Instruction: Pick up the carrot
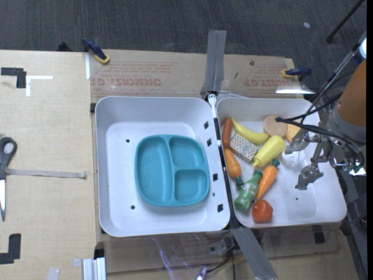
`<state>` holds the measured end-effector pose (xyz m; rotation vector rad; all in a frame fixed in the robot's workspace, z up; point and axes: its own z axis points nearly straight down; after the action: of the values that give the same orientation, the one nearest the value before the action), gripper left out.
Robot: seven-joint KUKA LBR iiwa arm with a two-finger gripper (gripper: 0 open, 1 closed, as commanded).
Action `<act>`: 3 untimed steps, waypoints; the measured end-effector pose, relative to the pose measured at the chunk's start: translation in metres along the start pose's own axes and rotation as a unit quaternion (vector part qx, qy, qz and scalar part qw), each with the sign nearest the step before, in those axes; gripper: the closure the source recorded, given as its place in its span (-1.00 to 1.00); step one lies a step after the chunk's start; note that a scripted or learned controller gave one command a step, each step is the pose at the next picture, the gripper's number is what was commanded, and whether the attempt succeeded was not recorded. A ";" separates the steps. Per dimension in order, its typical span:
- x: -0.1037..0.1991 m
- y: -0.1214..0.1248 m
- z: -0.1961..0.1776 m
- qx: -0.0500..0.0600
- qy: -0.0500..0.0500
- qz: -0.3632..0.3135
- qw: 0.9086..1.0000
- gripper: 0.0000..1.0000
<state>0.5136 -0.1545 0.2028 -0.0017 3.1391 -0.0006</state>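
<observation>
one carrot, one banana, two bins, one claw

The arm reaches in from the right edge, its orange band showing above the wrist, with dark cables running along it. The gripper points downward and leftward, its metal fingers hanging free with nothing between them.

arm: orange band; black cables; gripper: silver metal
</observation>
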 end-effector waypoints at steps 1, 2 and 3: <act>0.000 0.010 0.110 0.000 -0.001 -0.047 0.999 -1.00; -0.002 0.010 0.101 0.001 -0.003 -0.049 0.999 1.00; -0.061 0.075 0.010 0.000 -0.002 -0.047 0.999 1.00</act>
<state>0.5746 -0.0796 0.1927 -0.1485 3.1326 0.0002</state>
